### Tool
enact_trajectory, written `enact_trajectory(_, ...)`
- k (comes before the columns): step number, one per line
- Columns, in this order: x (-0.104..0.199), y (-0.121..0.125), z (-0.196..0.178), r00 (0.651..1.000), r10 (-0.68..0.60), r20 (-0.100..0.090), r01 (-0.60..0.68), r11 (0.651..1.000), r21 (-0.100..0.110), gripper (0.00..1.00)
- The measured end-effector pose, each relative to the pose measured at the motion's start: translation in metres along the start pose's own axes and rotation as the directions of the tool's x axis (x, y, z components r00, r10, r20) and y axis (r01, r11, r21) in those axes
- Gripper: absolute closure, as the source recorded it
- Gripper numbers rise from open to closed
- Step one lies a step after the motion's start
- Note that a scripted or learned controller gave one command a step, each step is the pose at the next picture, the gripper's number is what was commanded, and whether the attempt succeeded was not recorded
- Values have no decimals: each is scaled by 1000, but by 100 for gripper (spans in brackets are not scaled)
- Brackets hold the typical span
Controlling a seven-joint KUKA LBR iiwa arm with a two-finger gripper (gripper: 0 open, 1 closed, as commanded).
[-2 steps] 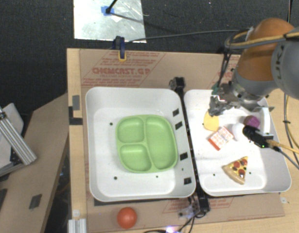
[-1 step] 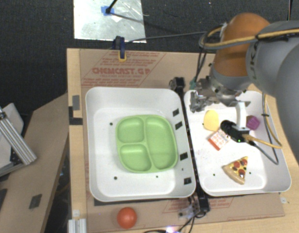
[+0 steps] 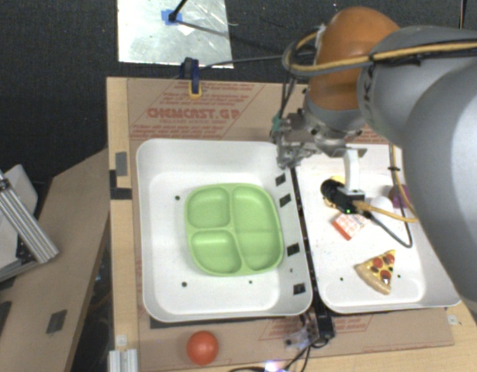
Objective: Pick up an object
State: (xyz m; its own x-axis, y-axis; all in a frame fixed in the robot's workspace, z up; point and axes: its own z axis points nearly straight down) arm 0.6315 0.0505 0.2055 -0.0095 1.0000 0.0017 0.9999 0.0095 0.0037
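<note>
Two candidates in the arm-side bin (image 3: 331, 279): pizza slice (image 3: 378, 271) & red-white packet (image 3: 347, 225). Your end effector (image 3: 288, 152) hovers at the bins' divider, prob. staged for either bin. Open/closed: can't tell.

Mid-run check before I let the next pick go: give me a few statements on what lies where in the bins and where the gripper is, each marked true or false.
1. The green plate lies in the left bin. True.
2. The pizza slice lies on the green plate. False: it lies on the floor of the right bin.
3. The red ball sits outside both bins, on the bench in front of the left bin. True.
4. The gripper hangs over the pizza slice. False: it is at the far end of the divide between the bins.
5. The red and white packet shares the left bin with the plate. False: it is in the right bin.
</note>
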Motion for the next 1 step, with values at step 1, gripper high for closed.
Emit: enact_trajectory(1,47,15,2,1000,0,-1,0,1000,0,100)
